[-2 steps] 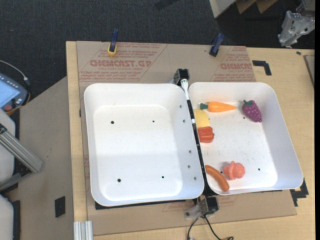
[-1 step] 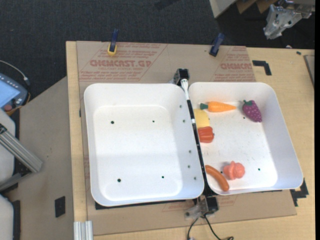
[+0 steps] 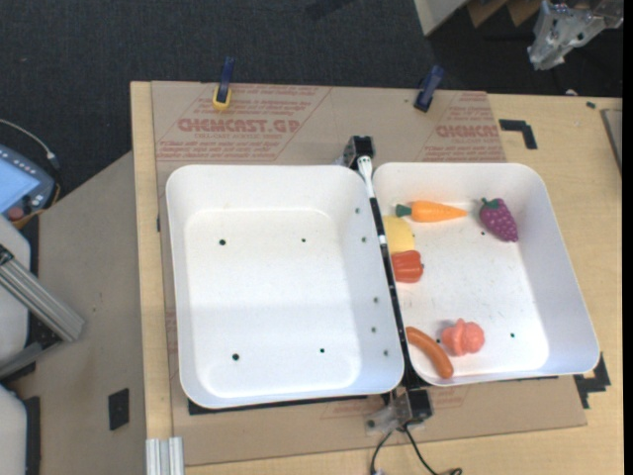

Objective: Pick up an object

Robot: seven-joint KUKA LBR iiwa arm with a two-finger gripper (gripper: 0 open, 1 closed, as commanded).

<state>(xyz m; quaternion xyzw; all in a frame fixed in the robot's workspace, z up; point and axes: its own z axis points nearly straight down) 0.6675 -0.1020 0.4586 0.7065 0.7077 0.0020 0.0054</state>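
Observation:
The right bin holds several toy foods. An orange carrot lies near its far edge, and a purple grape bunch sits to the right of it. Against the left wall are a yellow piece and a red pepper just in front of it. Near the front edge, a pink-red fruit lies beside an orange sausage. My gripper hangs at the top right of the view, well beyond the bins and far from every object.
The left bin adjoins the right one along a black hinge strip. Both rest on a cardboard sheet held by a yellow clamp and a blue clamp. A cable trails at the front.

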